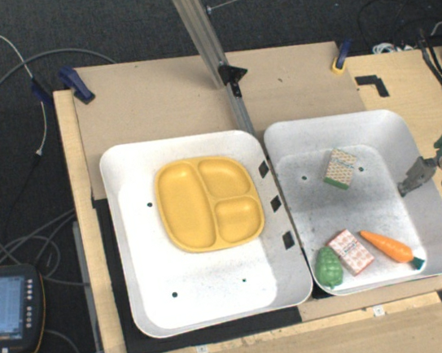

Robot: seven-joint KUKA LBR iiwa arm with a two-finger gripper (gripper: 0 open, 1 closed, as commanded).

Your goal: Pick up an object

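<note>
The right bin (378,127) holds several small objects. A pale patterned box (341,168) lies near its middle. At its front edge a green lumpy toy (328,267), a pink and red box (351,252) and an orange carrot (388,247) lie close together. My gripper (428,173) reaches in at the far right, over the right bin's right rim, well apart from every object. Nothing is visibly held in it.
The left bin (130,226) carries a yellow divided plate (208,202). A metal pole (204,34) slants across the bench from the top to the gap between the bins. Cables and a tablet (7,314) lie on the floor at left.
</note>
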